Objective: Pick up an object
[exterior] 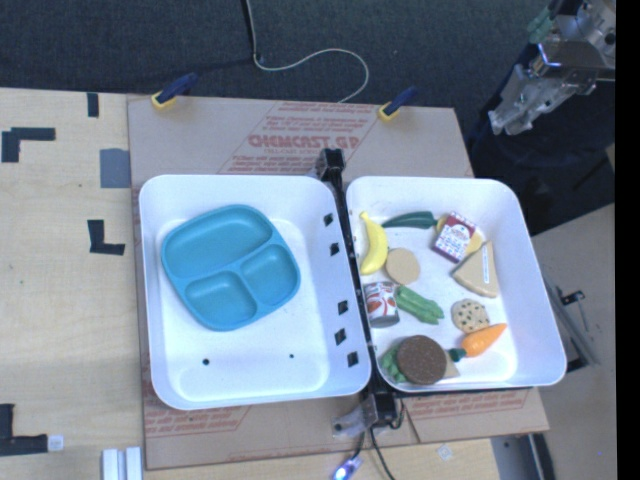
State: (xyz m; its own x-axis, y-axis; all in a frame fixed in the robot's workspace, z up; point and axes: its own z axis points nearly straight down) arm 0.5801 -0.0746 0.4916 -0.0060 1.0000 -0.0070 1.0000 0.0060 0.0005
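The right bin (pixel 520 230) holds several toy foods: a yellow banana (pixel 373 244), a round tan cracker (pixel 403 266), a green pepper (pixel 409 220), a red box (pixel 453 236), a cheese wedge (pixel 479 270), a small can (pixel 380 304), a green pickle (pixel 419 305), a cookie (pixel 468 314), a carrot (pixel 483 339) and a burger (pixel 420 359). My gripper (pixel 512 116) hangs at the upper right, beyond the bench's far right corner and well away from the bins. Nothing shows between its fingers.
The left bin (pixel 170 368) holds a blue divided plate (pixel 231 266). Both bins rest on a cardboard sheet (pixel 290 138) held by two clamps (pixel 173 90). A thin cable (pixel 300 63) loops over the dark floor behind.
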